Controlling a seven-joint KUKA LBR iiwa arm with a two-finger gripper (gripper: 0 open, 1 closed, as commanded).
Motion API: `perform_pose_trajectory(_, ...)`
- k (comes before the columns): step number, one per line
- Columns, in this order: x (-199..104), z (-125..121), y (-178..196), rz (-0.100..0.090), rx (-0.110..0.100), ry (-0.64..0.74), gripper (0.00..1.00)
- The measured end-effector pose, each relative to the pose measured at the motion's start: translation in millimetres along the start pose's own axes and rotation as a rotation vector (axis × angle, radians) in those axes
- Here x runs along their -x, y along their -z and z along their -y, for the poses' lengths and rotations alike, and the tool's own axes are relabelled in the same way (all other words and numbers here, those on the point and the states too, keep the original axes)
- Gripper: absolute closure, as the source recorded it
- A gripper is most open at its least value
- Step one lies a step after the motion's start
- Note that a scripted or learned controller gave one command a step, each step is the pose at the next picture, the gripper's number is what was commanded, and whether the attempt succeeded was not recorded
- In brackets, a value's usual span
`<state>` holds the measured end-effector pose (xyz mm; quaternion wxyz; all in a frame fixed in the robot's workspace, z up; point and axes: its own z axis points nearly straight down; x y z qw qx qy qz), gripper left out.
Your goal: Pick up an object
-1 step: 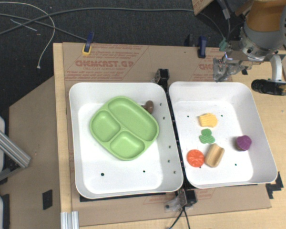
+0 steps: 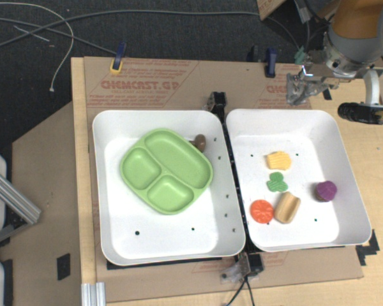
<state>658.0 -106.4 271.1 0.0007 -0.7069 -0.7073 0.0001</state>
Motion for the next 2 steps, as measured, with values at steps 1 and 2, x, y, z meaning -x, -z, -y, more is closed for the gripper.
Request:
perform_pose_trajectory(1,-3,-2,-63,-0.001,-0.007,0.0,0.0)
perform_pose_trajectory(2,-3,-7,-103,0.0,-0.001,0.0,0.0)
